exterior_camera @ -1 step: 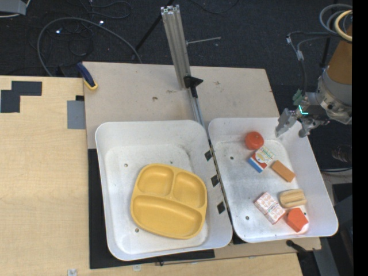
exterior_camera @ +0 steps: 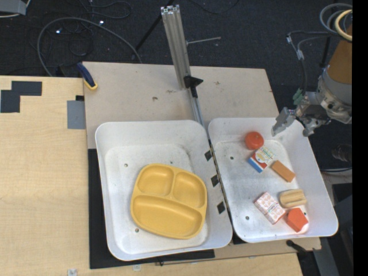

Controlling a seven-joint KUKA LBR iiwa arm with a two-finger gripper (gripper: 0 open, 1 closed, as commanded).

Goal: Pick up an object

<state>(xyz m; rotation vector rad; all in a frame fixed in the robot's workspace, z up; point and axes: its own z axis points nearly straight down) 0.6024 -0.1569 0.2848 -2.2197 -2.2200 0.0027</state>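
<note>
The right bin (exterior_camera: 241, 211) holds several small items: a red ball (exterior_camera: 254, 140), a small white, red and blue carton (exterior_camera: 263, 157), an orange block (exterior_camera: 282, 171), a tan bread roll (exterior_camera: 292, 198), a pink patterned box (exterior_camera: 269, 206) and a red-orange piece (exterior_camera: 297, 219). My gripper (exterior_camera: 295, 123) hangs over the bin's far right corner, above and to the right of the red ball. Its two fingers stand apart with nothing between them.
The left bin (exterior_camera: 115, 140) carries a yellow divided plate (exterior_camera: 169, 200). An upright aluminium post (exterior_camera: 176, 45) rises behind the bins. Cables lie on the dark floor beyond the bench, and a wooden table surface (exterior_camera: 40, 177) lies at the left.
</note>
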